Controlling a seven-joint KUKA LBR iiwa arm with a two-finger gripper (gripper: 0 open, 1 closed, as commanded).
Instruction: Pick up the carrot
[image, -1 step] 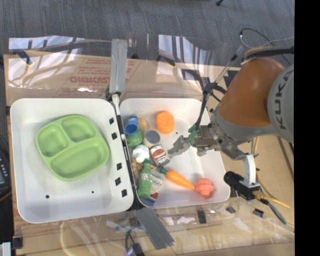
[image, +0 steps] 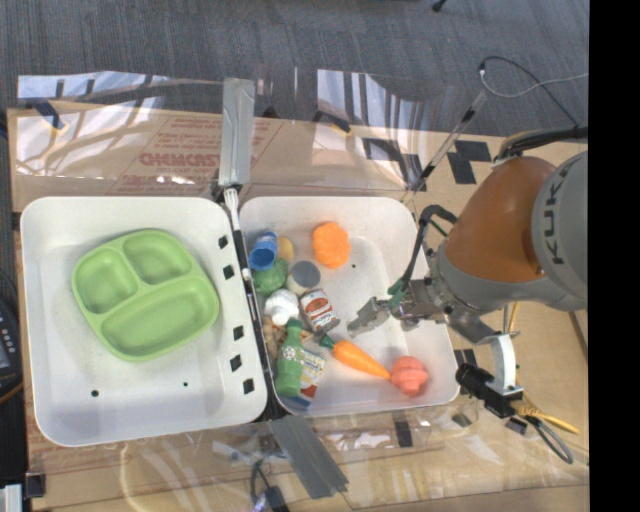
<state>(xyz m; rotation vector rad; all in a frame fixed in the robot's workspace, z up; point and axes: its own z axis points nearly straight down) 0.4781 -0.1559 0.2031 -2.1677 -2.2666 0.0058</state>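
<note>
The carrot (image: 360, 359), orange with a green stub at its left end, lies flat on the floor of the right bin (image: 385, 225), near the front wall. My gripper (image: 371, 313) hovers just behind and above the carrot, reaching in from the right, and nothing is visibly held in it. The grey and orange arm (image: 500, 240) covers the bin's right rim.
A pink toy (image: 409, 374) touches the carrot's tip on the right. A small red-labelled can (image: 317, 310), a white ball (image: 280, 305), a green bottle (image: 291, 366), a blue cup (image: 263, 250) and an orange fruit (image: 331, 244) crowd the bin's left half. The left bin (image: 50, 380) holds a green divided plate (image: 146, 292).
</note>
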